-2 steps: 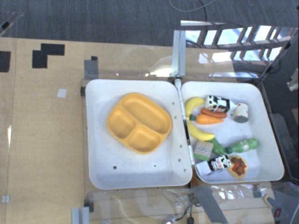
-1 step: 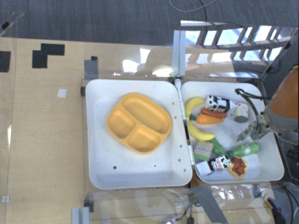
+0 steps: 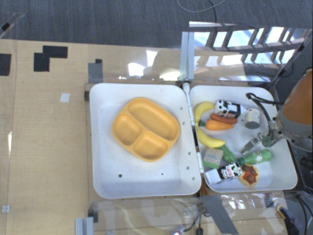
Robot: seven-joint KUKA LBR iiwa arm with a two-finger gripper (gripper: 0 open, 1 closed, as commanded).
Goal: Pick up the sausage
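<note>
The sausage point(image 3: 223, 117), a short reddish-brown link, lies in the right bin point(image 3: 281, 180) between a banana and a cow-patterned pack, just above an orange carrot point(image 3: 218, 126). My gripper point(image 3: 255, 144) hangs low over the middle of the right bin, right of and below the sausage and apart from it. It sits just above a green bottle. The arm's orange band point(image 3: 299, 102) enters from the right edge.
The right bin also holds a yellow banana point(image 3: 205, 131), a cow-patterned pack point(image 3: 228, 108), a small cup point(image 3: 252, 117), a green bottle point(image 3: 256, 156), a second cow-patterned item point(image 3: 230, 171) and a red food piece point(image 3: 249, 175). The left bin point(image 3: 105, 180) holds a yellow divided plate point(image 3: 145, 128).
</note>
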